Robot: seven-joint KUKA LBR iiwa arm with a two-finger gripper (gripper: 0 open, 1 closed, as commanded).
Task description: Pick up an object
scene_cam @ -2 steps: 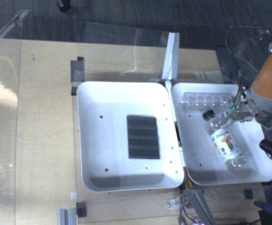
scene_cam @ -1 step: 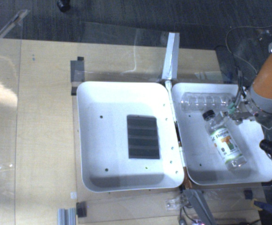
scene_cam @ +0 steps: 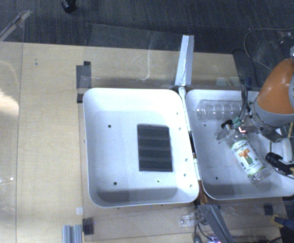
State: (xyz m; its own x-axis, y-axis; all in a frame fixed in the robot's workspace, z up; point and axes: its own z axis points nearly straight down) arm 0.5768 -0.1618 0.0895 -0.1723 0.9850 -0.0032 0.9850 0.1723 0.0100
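Observation:
A small clear bottle (scene_cam: 247, 157) with a green and orange label lies on its side in the right bin (scene_cam: 212, 178), slanting toward the bin's near right corner. My gripper (scene_cam: 231, 129) hangs low over the right bin, just at the bottle's upper left end. Whether it touches the bottle I cannot tell. A clear ribbed plastic piece (scene_cam: 218, 109) lies along the far wall of the same bin, just behind the gripper. A flat black ribbed rectangle (scene_cam: 154, 147) lies in the middle of the left bin (scene_cam: 103, 135).
The arm's grey body and orange band (scene_cam: 279, 89) overhang the right bin's far right corner. A grey upright post (scene_cam: 185, 61) stands behind the seam between the bins. Light wooden bench (scene_cam: 35, 151) stretches to the left.

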